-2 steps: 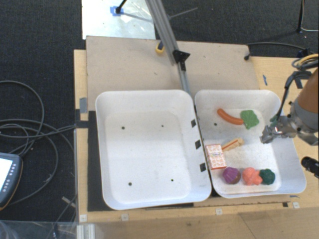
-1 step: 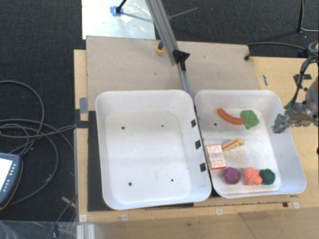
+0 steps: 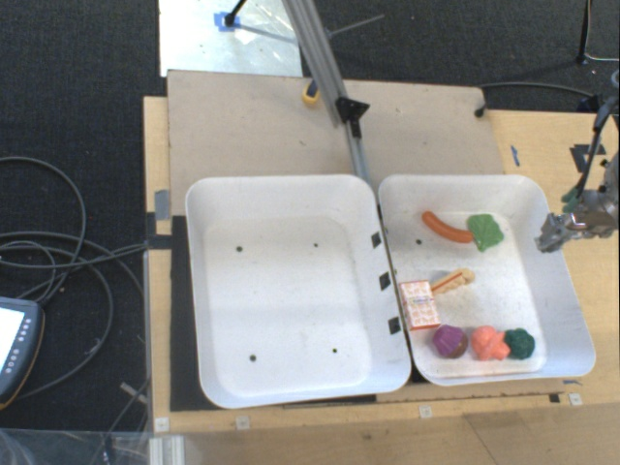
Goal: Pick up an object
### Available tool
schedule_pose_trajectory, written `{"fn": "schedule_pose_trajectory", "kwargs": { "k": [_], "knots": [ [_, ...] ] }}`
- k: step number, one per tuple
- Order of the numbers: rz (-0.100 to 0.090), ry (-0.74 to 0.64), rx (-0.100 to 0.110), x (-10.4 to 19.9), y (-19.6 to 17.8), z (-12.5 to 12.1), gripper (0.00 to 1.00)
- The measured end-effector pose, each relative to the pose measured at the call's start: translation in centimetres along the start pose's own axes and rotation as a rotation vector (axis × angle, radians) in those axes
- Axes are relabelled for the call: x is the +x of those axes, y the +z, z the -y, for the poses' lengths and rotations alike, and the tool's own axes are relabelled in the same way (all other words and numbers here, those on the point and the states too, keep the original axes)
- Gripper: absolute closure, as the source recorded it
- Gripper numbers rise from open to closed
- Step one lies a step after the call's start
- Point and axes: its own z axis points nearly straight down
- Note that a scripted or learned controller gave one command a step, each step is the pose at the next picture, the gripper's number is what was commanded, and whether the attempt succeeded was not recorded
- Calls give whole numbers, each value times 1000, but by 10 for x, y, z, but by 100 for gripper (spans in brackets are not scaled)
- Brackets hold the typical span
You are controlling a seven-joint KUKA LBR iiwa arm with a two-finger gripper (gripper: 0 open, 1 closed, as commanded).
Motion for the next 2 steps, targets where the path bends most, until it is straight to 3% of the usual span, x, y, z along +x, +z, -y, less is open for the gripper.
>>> {"fn": "schedule_pose_trajectory", "kwargs": {
  "k": [1,2],
  "knots": [
    [-3,-5,0,52,-8,-20,100],
    [-3,-5,3,100,-6,-24,100]
  ]
}}
